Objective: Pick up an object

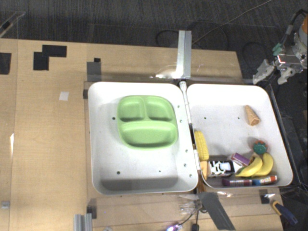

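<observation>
Cone: a small tan cone (251, 115) lies by itself in the right bin (226, 97), in the upper right part. Nothing touches it.

Cone's long way: it points up and a bit left, with its wide end down and to the right.

Pile: the other toys sit together along the bottom edge of that bin. There is a yellow corn cob (202, 145), a black and white box (221, 167), a purple block (240, 158), a banana (260, 166), a round red and green toy (260, 147) and a marker pen (249, 180). Many of them touch each other.

Gripper: the gripper (279, 66) hangs up at the top right, past the far right corner of the right bin. It holds nothing. I cannot tell if it is wide or narrow, as it is too small and blurry.

Which way to go: the cone lies down and to the left of the gripper. It is the closest toy to it. The pile is farther, well down the bin.

Best pick, I think: the cone, since it is near and has room on all sides. The gripper would do well to close across its thin way, not along its long way.

Green plate: a green plate (146, 121) with three parts sits in the left bin (103, 143). It is far from the gripper.
</observation>
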Motion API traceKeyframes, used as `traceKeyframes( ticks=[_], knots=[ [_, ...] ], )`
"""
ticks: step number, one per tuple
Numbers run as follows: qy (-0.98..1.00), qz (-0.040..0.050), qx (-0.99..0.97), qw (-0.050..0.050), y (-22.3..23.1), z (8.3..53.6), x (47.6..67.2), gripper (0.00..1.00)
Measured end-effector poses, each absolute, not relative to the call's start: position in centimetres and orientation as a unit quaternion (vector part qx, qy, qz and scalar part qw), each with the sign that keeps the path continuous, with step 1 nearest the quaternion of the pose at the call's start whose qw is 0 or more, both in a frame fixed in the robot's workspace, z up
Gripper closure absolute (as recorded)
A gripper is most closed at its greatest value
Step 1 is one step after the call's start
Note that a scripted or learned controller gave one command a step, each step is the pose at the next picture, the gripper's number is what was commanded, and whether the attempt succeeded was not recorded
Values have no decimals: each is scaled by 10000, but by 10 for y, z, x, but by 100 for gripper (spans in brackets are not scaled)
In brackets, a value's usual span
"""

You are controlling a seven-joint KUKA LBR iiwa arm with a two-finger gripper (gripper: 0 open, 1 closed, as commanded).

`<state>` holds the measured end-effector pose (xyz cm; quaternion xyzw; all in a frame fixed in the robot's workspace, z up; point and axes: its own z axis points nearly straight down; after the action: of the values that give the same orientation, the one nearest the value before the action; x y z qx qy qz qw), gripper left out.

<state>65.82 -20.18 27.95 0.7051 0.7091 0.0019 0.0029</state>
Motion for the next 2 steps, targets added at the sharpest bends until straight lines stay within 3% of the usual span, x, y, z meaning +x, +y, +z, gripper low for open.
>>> traceKeyframes(
  ticks=[1,2],
  knots=[
    [7508,17,6606,20,-158,127,670,0],
    [8059,78,5920,24,-196,92,626,0]
  ],
)
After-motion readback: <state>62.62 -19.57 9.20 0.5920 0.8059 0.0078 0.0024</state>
